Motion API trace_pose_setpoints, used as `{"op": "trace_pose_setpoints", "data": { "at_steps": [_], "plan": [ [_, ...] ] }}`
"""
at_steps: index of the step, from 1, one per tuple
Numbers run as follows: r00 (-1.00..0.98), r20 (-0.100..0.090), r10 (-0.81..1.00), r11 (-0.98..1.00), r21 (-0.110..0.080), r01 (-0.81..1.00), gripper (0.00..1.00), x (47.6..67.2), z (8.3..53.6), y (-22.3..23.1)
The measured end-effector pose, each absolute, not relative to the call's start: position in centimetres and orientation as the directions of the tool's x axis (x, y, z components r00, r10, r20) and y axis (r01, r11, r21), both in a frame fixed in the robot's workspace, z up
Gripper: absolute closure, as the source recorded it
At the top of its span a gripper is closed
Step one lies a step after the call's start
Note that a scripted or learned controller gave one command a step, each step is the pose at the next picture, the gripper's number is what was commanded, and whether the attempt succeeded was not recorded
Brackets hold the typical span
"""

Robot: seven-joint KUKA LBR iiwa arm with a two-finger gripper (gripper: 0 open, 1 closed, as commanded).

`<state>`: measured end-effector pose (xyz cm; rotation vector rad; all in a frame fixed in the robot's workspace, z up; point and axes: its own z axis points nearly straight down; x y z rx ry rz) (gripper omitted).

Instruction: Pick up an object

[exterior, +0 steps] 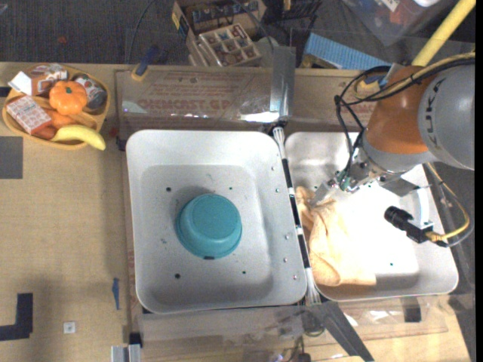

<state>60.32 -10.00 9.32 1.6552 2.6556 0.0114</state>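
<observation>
The gripper (pixel 326 192) hangs just over the far edge of the yellow cloth (pixel 336 241) in the right bin (pixel 430 274); its opening cannot be told. It seems to be approaching; next it should descend and pinch the cloth.

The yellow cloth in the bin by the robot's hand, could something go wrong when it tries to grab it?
Maybe. The gripper hovers over the upper corner of the yellow cloth, so it might pinch only a thin fold that slips out. The cloth is bunched against the right bin's left wall, so a finger could bump that wall. The teal bowl sits apart in the left bin, safe from it.
</observation>
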Motion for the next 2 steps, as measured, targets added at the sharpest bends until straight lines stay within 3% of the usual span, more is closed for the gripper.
{"op": "trace_pose_setpoints", "data": {
  "at_steps": [1, 2],
  "plan": [
    [-0.436, -0.008, 0.9, 0.436, 0.02, 0.899, 1.0, 60.5, 10.5, -10.1],
    [-0.338, -0.009, 0.941, 0.339, 0.018, 0.941, 1.0, 60.4, 9.4, -15.8]
  ]
}}
